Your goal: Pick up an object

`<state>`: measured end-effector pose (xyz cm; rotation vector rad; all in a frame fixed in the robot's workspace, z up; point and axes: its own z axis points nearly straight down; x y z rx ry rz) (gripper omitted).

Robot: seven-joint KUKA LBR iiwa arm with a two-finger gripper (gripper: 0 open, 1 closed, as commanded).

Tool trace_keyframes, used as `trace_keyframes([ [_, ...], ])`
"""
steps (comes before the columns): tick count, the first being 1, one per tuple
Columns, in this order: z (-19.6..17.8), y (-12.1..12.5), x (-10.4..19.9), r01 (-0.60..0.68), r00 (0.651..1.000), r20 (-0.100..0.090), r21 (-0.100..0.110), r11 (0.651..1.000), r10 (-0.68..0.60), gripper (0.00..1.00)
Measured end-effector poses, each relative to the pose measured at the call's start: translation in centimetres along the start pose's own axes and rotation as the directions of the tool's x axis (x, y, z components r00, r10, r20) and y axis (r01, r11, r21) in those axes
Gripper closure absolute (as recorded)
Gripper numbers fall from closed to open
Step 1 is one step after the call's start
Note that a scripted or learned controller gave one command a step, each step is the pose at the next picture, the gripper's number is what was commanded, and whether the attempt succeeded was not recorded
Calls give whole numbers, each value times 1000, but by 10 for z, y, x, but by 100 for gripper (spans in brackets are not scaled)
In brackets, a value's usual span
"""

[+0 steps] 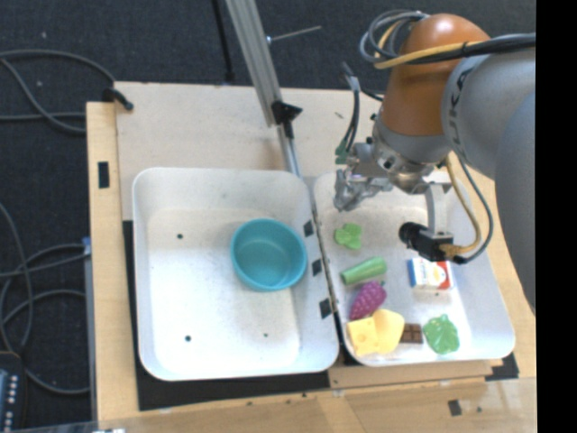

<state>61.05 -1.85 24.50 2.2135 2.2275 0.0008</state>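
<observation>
A pale wooden counter (194,129) stood on dark speckled carpet floor (108,25), where black cables (36,70) trailed at left.

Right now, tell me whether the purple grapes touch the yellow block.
Touching. The camera view shows the grapes overlapping the top edge of the yellow block, with no white bin floor between them.

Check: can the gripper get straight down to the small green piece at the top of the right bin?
Probably yes. The gripper hangs just above the small green piece, nothing between them. The green cylinder lies apart below it; the bin wall on the left is close and may crowd it.
</observation>
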Motion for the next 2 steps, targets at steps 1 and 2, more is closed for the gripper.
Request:
trace_keyframes([
  [1, 10, 25, 40, -1, 1000, 0, 0, 1000, 1, 100],
  [2, 17, 52, 87, 0, 1000, 0, -1, 1000, 0, 100],
])
